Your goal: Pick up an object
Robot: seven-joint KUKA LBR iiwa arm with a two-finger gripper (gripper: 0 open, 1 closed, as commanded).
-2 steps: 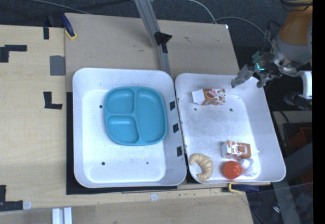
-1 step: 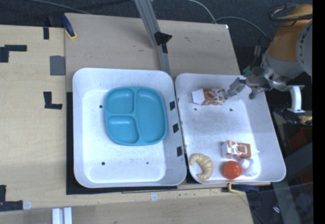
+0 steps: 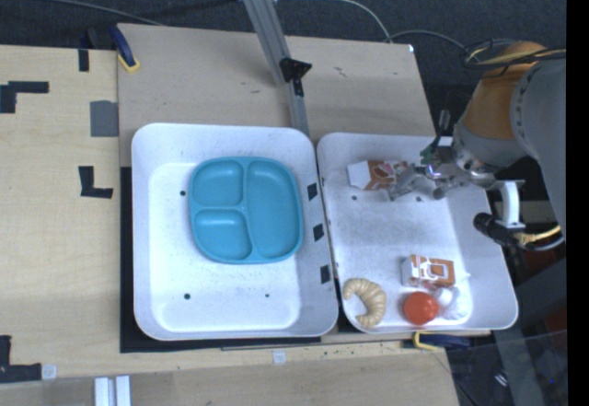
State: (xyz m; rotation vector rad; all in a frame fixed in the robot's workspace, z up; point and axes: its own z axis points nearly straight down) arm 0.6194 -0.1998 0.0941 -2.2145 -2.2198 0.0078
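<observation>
While the gripper (image 3: 405, 181) hangs low over the far part of the right bin (image 3: 391, 248), whether it is clenched or released cannot be told. Just beside its tip, on the side away from the arm (image 3: 502, 119), lies a small white and orange packet (image 3: 373, 174); its printing is too blurred to read. Well nearer the camera sit a white and orange carton (image 3: 431, 272), a red ball (image 3: 421, 307) and a croissant (image 3: 368, 300). Beyond the packet, the left bin (image 3: 161, 238) holds a blue divided plate (image 3: 247, 210).
</observation>
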